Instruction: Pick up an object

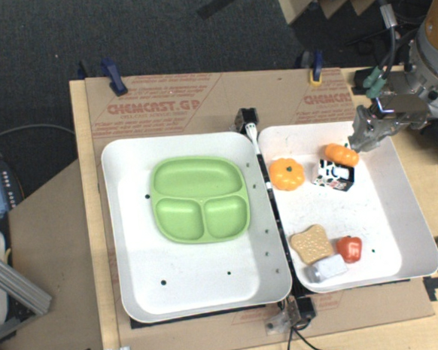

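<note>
Nearest the lens: grey block, red piece, toast slice crowded at right bin's front. Farther back, small orange object atop black-and-white toy, pumpkin just left. Gripper touching or nearly touching the orange piece; jaw state impossible to tell. Likely risks: nudging the piece off the toy, or grabbing both together.

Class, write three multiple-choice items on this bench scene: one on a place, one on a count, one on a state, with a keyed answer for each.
1. Where does the green divided plate lie?
A. left bin
B. right bin
C. on the cardboard

2. How many compartments has the plate?
A. two
B. three
C. five

3. How does the toast slice lie?
A. flat on the bin floor
B. on the plate
C. propped upright

Answers: 1 A, it sits in the left bin. 2 B, one long, two small. 3 A, its face is up in the right bin.
</note>
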You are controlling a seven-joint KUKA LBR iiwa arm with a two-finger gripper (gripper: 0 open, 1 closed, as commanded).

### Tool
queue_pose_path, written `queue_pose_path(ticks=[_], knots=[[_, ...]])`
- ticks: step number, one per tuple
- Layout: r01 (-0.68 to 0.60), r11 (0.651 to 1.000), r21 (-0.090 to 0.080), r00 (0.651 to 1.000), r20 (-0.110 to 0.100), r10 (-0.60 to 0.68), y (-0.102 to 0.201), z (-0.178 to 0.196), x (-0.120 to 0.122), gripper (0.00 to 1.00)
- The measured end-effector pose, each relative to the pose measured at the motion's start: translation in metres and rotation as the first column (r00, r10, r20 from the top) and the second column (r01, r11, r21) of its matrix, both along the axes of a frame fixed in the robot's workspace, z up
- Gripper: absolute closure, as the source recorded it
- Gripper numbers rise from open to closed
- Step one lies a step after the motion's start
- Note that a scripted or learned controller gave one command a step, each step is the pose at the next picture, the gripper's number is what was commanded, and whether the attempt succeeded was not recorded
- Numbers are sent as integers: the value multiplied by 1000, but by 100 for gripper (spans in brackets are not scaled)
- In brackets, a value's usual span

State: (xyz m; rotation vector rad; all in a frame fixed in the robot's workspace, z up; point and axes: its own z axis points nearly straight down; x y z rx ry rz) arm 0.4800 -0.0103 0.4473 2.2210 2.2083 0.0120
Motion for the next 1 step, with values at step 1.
queue_pose_path(ticks=[1], knots=[[-8, 1000, 1, 1000, -20, 8, 37, -83, -1, 100]])
